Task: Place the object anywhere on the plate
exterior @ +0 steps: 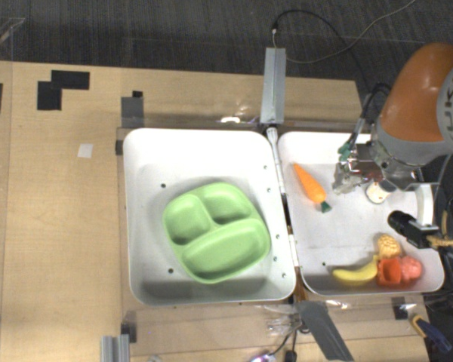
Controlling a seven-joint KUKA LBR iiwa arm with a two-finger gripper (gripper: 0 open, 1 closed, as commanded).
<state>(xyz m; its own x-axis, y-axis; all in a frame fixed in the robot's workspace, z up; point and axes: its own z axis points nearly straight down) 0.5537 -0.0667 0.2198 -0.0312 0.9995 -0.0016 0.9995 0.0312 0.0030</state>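
I count two white bins side by side, one green plate [216, 231], one carrot [311, 186], one banana [355, 273], one red fruit [399, 271] and one small yellow piece [388, 244]. There is also a small pale round thing [376, 194] close to my claw; what it is I cannot tell.

The left bin [147, 172] holds the plate. The plate has three compartments, two small ones at its 12 o'clock side and one big one at its 6 o'clock side. It lies a little turned, in the lower middle of the bin. I see nothing lying on it.

The right bin [347, 232] holds all the food. The carrot lies in the upper left part of it, slanted, with the orange end toward 11 o'clock and the small green end toward 5 o'clock. The banana lies by the bottom wall, curved. The red fruit touches the right end of the banana, and the yellow piece sits just above them, at 12 o'clock from the red fruit.

My claw [352, 173] is over the upper part of the right bin, coming in from 3 o'clock. The carrot is at about 8 o'clock from my claw, near but apart, not touching. The banana group is at about 5 o'clock from it, well apart. The plate is far at 8 o'clock, across the wall between the bins. Whether my claw is apart or together I cannot tell, because it is too small and blurred. I see nothing held in it.
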